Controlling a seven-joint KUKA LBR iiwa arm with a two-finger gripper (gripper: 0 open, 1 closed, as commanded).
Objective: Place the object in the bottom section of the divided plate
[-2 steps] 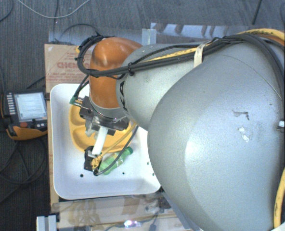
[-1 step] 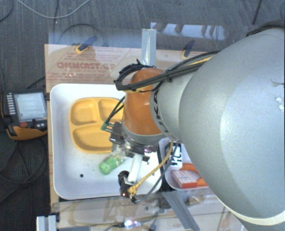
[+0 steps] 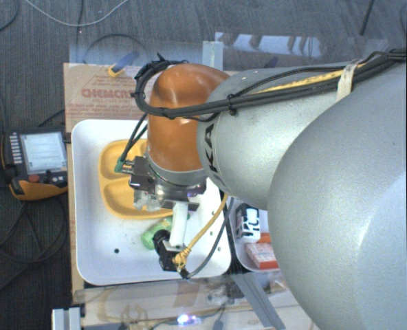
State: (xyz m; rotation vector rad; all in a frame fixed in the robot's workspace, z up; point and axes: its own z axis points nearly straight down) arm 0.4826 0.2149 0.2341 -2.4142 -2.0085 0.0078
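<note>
A yellow divided plate (image 3: 115,177) lies in the left white bin (image 3: 93,253), mostly covered on its right by my arm. A small green object (image 3: 149,238) lies on the bin floor just below the plate, beside the black fitting at the arm's lower end. My gripper (image 3: 150,196) hangs under the orange wrist band, over the plate's lower right part. The wrist hides its fingers.
The right bin (image 3: 248,256) holds a white packet with black print (image 3: 248,224) and a red-and-white box (image 3: 262,254). A handheld pendant (image 3: 35,158) lies on the floor at the left. A cardboard sheet (image 3: 97,91) sits behind the left bin.
</note>
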